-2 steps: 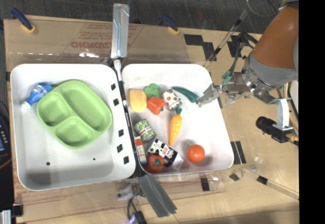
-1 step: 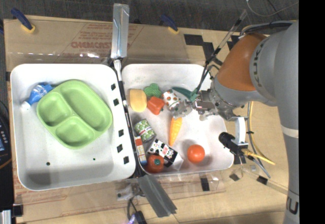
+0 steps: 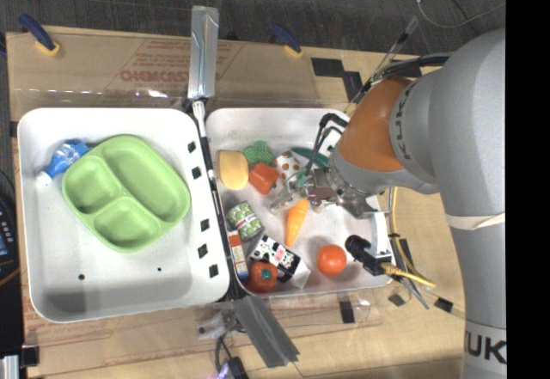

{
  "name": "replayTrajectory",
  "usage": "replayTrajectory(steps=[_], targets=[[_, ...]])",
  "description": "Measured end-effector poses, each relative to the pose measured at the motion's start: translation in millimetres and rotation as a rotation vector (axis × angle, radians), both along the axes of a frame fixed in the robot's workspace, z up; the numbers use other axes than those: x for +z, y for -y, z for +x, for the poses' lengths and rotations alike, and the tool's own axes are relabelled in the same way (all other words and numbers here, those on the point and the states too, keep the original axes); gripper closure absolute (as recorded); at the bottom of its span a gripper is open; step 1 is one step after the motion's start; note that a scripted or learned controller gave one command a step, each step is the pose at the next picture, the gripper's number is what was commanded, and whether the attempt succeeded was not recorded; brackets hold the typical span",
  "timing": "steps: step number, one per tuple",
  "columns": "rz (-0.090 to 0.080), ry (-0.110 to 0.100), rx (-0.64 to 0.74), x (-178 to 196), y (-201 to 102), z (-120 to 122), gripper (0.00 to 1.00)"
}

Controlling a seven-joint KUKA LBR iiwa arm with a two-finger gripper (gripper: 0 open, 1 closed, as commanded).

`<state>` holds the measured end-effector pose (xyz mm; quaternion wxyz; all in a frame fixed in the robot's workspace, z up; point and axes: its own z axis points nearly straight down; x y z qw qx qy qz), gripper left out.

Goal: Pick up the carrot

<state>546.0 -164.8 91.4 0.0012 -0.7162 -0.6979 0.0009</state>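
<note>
Hovering over the right bin (image 3: 225,265), the jaws cannot be read as released or clenched; the carrot (image 3: 296,222) lies just below them, not yet lifted.

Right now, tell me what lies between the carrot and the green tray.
In the camera view, between the carrot and the green tray sit a small green-patterned block and the black divider where the two bins meet.

fixed overhead camera, slanted down, both white bins (image 3: 51,300) framed
</note>
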Motion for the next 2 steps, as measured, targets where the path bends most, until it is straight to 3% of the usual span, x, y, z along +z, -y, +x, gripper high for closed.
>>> replayTrajectory(steps=[1, 2], targets=[[-0.001, 0.001, -0.003, 0.1, -40.8, -38.9, 0.00], [-0.001, 0.001, -0.003, 0.1, -40.9, -38.9, 0.00]])
